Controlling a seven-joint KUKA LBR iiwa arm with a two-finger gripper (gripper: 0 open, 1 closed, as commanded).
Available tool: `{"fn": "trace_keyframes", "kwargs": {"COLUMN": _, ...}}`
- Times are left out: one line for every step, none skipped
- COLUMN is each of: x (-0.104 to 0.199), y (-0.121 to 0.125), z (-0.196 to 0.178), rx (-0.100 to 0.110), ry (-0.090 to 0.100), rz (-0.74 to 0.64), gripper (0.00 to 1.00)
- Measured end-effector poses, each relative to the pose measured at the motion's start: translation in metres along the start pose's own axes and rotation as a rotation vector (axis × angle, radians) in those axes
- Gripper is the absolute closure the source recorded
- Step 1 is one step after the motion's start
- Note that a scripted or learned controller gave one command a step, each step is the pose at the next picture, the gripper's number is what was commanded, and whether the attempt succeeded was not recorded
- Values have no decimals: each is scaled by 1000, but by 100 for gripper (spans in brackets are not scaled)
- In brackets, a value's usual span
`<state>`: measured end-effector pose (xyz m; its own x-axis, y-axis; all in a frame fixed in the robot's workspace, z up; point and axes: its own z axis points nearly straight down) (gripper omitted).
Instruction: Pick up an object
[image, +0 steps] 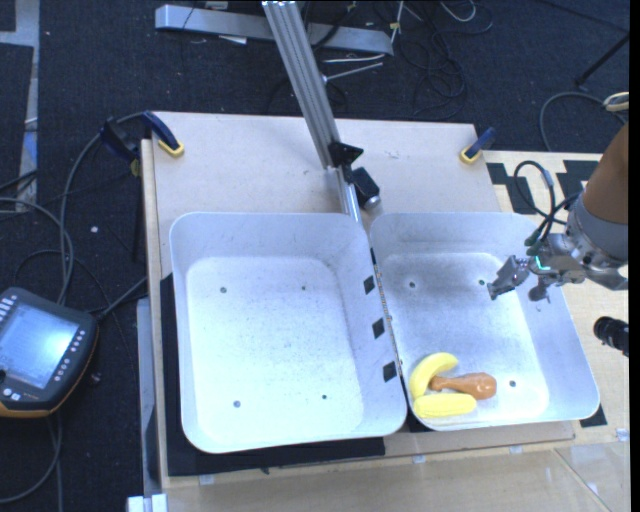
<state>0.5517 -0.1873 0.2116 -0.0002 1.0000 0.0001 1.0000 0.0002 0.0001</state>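
A yellow banana-shaped toy (433, 370) lies in the right bin (452, 283), near its front left corner. An orange-brown drumstick-like piece (468, 385) rests against it, and a second yellow piece (445, 405) lies just in front. My gripper (517, 280) hangs over the right side of the right bin, well behind and to the right of these objects. Its fingers are spread apart with nothing between them.
The left bin (270, 330) sits beside the right one, sharing a middle wall with black clips (380, 325). A slanted metal pole (315, 100) rises from behind the bins. A teach pendant (38, 345) lies off the bench at left.
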Motion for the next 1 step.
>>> {"fn": "trace_keyframes", "kwargs": {"x": 0, "y": 0, "z": 0, "rx": 0, "ry": 0, "rz": 0, "gripper": 0}}
